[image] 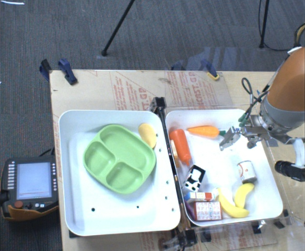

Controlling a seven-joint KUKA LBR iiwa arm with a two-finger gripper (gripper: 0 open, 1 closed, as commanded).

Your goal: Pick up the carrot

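The carrot [204, 132] is orange with a small green tip on its right end. It lies flat near the far wall of the right bin [270, 179]. My gripper [239, 139] hangs just right of the carrot's green end, above the bin floor. Its two grey fingers [227, 140] are spread apart and open, with nothing between them. A small gap separates the left finger from the carrot.
An orange-red sausage-shaped toy [181, 146] lies left of the carrot. A black-and-white block [195, 178], a can [245, 170], a banana [236, 200] and a red box [207, 210] fill the bin's near half. The left bin [71, 203] holds a green divided plate [120, 158] and a yellow fruit [148, 135].
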